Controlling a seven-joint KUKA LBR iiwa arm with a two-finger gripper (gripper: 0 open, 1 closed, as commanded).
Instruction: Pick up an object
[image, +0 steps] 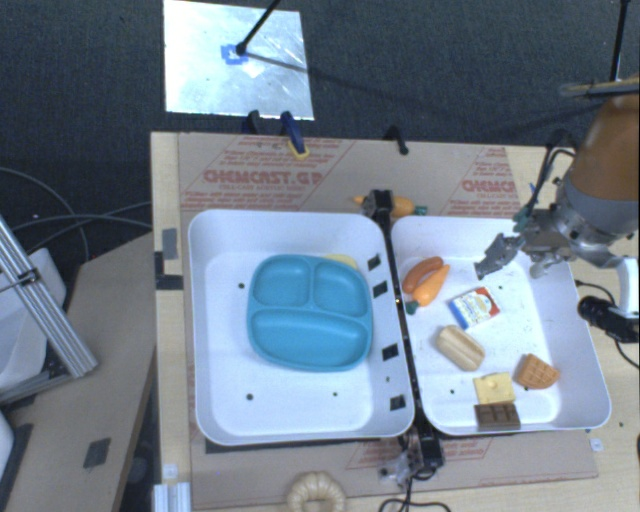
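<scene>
Camera view from above shows two shallow white bins side by side on a cardboard-covered bench. Left white bin (220, 330) holds a blue plastic divided plate (308, 311), with a small pale yellow piece (343, 261) peeking out at its far edge. Right white bin (570, 345) holds the loose toy foods: an orange and red hot dog (425, 279) near the dividing wall, a small white carton with blue and red print (474, 306) just right of it, a tan bread roll (459, 347) nearer the camera, a yellow cheese square (493, 387) touching a brown chocolate bar (497, 416) at the near edge, and an orange waffle piece (536, 372) to their right. Grey two-finger gripper (512, 257) hangs over the far right part of this bin, its fingers spread apart with nothing between them, above and apart from the carton and hot dog. A beige ring-shaped object (316, 492) lies outside the bins at the near edge of the bench.
</scene>
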